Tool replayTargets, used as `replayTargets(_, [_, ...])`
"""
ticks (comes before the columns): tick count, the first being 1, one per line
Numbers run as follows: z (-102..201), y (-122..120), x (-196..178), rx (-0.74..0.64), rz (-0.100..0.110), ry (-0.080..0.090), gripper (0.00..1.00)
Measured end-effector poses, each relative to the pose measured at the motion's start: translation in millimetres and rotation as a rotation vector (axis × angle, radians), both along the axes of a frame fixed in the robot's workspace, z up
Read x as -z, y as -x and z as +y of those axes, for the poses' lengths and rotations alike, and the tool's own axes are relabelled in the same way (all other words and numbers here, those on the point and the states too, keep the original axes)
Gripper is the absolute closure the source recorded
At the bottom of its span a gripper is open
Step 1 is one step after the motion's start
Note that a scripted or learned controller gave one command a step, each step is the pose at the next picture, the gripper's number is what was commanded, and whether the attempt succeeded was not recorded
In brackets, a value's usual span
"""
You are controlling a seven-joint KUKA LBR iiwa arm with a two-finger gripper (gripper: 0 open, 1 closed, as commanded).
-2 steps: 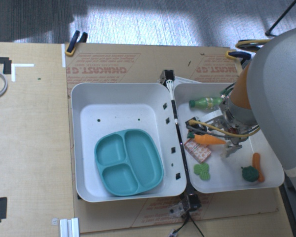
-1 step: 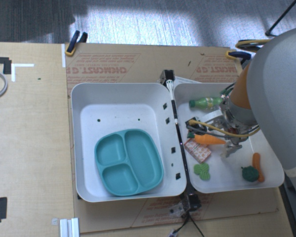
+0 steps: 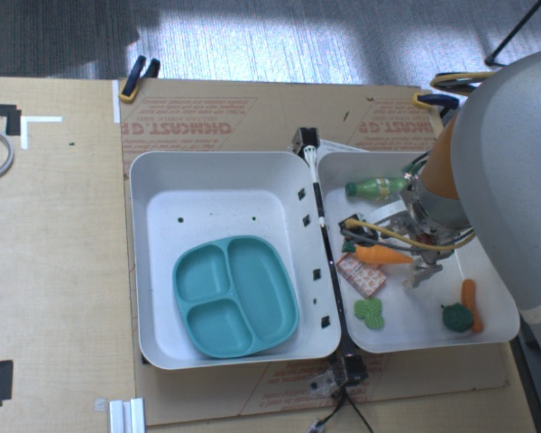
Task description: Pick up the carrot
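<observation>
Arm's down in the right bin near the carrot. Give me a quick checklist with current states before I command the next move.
1. Carrot located: ok, in the right bin, left of the gripper.
2. Carrot gripped: cannot tell; the jaws are too cluttered by cables to read.
3. Neighbours clear: not ok, the red-and-white packet touches the carrot's lower side.
4. Right target: check, a second carrot lies by the dark green vegetable.
5. Green bottle: ok, apart from the carrot.
6. Teal tray: ok, in the left bin.

The carrot [image 3: 383, 255] is hemmed by the arm [image 3: 509, 170] above and a red packet [image 3: 362, 277] touching below.
</observation>
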State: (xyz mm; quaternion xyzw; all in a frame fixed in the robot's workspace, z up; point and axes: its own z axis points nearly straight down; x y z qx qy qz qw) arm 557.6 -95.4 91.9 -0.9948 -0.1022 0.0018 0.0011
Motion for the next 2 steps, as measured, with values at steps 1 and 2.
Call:
replayTargets(1, [0.0,0.0,0.0,0.0,0.0,0.0,0.0])
replayTargets(2, [0.0,0.0,0.0,0.0,0.0,0.0,0.0])
